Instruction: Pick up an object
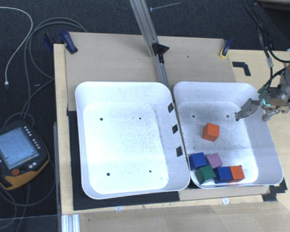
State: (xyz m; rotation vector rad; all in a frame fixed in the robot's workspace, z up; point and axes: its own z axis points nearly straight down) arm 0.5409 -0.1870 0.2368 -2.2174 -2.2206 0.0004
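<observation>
Right white bin [261, 129], on the bench [135, 47]: six small blocks. Orange cube [210, 132] lying alone near mid-floor, well apart from the rest. Cluster at the near edge, packed close, some touching — blue cube [197, 160], purple cube [214, 159], green cube [206, 172], second blue cube [224, 173], second orange cube [237, 172]. Left white bin [84, 129]: speckled floor, four dark dots. Gripper [245, 111] at the right bin's far right side, reaching in over the rim from the right, above and to the right of the lone orange cube and apart from it; nothing seen between its tips. State of the jaws: cannot tell — too small and too dark against the bin wall. Step in hand, by judgement: approach, before any grasp; no block lifted. Next move, by judgement: travel left and toward the near side to stand over a chosen block, then descend with the jaws straddling it. Lone orange cube the easier target, with free space on every side; the clustered blocks leave little room for a finger between neighbours. Teach pendant [14, 153] on the floor at left, cabled.
</observation>
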